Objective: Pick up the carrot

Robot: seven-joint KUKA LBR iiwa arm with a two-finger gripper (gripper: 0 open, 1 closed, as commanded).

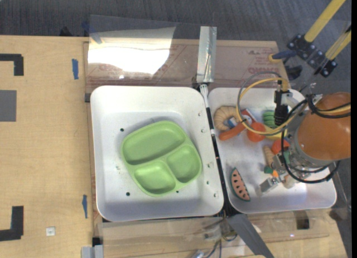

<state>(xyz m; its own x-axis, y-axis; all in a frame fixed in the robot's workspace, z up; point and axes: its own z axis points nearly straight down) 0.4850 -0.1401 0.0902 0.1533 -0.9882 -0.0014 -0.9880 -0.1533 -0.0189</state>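
Arm (322, 131) sat low over the right bin (312, 198), lower right of frame, wrist blocking most of the view down. Gripper (273, 181) was near the bin floor, metal tips just right of the melon slice (240, 184); couldn't tell their state, nothing visibly held. Carrot (233, 132) lay at the bin's upper left, touching the bagel (226, 116), well apart from the gripper. Judgement: the gripper was off target and needed to move up-left. Green tray (162, 157) sat in the left bin (106, 139), not involved.
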